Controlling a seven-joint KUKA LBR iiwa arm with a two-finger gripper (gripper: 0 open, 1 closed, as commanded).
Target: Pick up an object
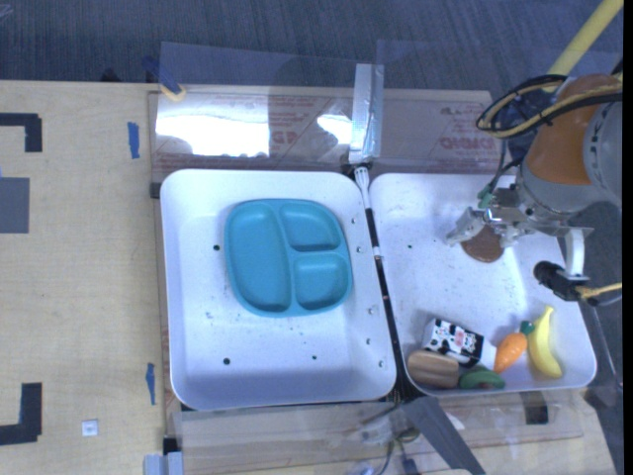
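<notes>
My gripper hangs over the upper right part of the right bin, open, with its fingers spread to either side. A flat brown round piece lies on the bin floor just below and between the fingertips, partly covered by them. Along the bin's front edge lie a yellow banana, an orange carrot, a black-and-white patterned box, a tan wooden piece and a small green item.
A blue divided plate lies in the middle of the left bin. A ridge separates the two bins. A clear plastic wall stands behind them. The arm's orange band and cables sit at the upper right.
</notes>
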